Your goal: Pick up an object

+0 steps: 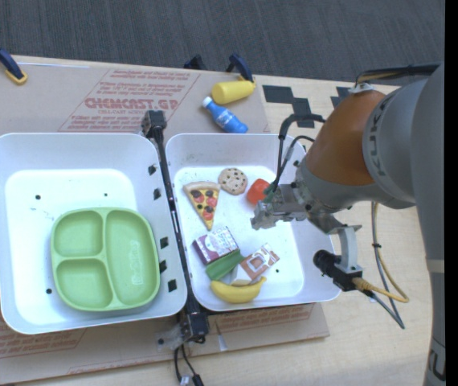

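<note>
The right bin (187, 153) holds a pizza slice (203, 202), a cookie (232, 181), a red-orange item (258, 190), a purple carton (214, 245), a green piece (223, 264), a small brown packet (259, 261) and a banana (235, 291). My gripper (267, 218) hangs over the bin's right side, just below the red-orange item and above the brown packet. I see nothing held in it.
The left bin (12, 155) holds a green divided plate (104, 257). Behind the bins lie a yellow item (232, 92) and a blue bottle (225, 117) on cardboard. The arm's orange band (343, 139) and grey body fill the right side. Cables trail at the lower right.
</note>
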